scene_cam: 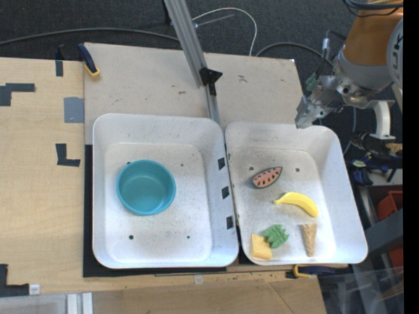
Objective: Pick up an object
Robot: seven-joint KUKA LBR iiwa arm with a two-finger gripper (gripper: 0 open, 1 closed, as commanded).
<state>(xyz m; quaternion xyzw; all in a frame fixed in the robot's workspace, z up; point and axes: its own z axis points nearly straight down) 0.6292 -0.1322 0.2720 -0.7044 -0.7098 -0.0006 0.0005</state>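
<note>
The left bin (105, 149) holds a teal bowl (146, 187). The right bin (340, 169) holds a watermelon slice (266, 176), banana (298, 203), green leaf (277, 235), cheese wedge (260, 247) and cone (308, 238). The claw (306, 115) hovers above its far rim.

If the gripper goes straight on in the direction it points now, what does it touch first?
The gripper points down and slightly left, at the far right corner of the right bin. It would probably meet that rim or the floor just inside it, before the watermelon slice. Depth is unclear.
</note>
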